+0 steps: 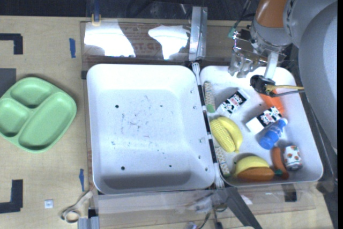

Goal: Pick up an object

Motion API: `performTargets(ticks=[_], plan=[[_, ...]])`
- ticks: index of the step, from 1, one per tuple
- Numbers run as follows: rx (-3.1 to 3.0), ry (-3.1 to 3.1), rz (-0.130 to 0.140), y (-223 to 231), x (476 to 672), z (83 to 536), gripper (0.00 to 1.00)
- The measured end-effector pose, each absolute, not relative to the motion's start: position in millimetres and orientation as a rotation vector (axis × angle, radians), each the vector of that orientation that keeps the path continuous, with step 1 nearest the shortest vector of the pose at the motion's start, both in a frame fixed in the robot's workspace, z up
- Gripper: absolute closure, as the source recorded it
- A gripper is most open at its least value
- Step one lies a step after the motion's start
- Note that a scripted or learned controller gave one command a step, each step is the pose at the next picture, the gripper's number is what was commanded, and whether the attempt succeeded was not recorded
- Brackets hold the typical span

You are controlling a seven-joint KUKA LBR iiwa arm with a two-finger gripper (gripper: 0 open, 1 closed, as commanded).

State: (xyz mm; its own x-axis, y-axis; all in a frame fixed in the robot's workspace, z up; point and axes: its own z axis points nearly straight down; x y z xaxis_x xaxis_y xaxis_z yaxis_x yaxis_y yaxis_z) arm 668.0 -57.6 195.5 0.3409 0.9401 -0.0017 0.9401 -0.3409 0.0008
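Nearest the camera, at the front of the right bin (316, 166), we note a banana (251, 162) with an orange-brown piece (256, 174) touching its lower side, and just beside them a small can (292, 156). Behind these lie a corn cob (226, 133), a blue bottle (271, 134), two black-and-white cartons (233, 102) (269, 115), a white block (253, 124) and an orange item (272, 100). The left bin (107, 78) carries only scuff marks. A green divided tray (37, 113) sits on the bench (43, 29), well apart from both bins.

The gripper (244, 67) hangs over the back edge of the right bin, fingers pointing down with a visible gap between them and nothing held. No object lies directly beneath it; the nearest are the rear carton and the orange item.

Our judgement: the pick is not yet begun. We recommend an isolated target. The corn cob stands clear on most sides and offers a firm, narrow width; the fingers should straddle it across its short axis. The front cluster is crowded, and a descent there risks pinching two things or striking the bin wall.
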Motion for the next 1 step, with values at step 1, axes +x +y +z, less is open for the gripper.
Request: performTargets(ticks=[1], plan=[[2.725,1.560,0.001,-78.2,667.4,244.2,1.00]])
